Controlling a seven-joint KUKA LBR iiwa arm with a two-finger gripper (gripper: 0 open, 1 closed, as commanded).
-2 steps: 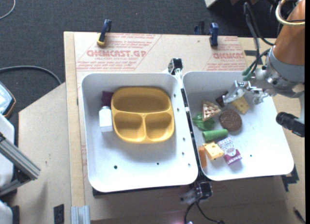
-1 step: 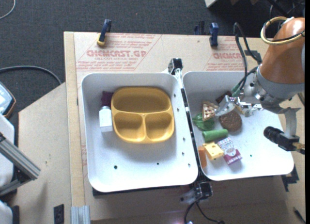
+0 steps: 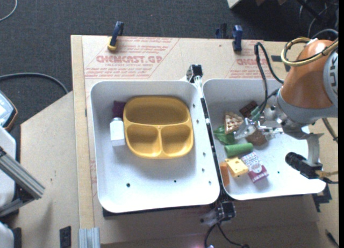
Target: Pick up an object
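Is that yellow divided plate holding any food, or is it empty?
Empty. All three compartments of the yellow plate show bare yellow surface.

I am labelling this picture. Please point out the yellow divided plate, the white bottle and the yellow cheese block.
yellow divided plate (image 3: 157,114): camera view, its large upper compartment.
white bottle (image 3: 117,133): camera view, its body.
yellow cheese block (image 3: 236,166): camera view, its top face.

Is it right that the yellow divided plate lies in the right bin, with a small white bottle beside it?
Not quite. The camera view shows the yellow divided plate in the left bin, not the right one. The small white bottle does stand beside it, at its left edge. The right bin holds the small mixed items where the pincer is working.
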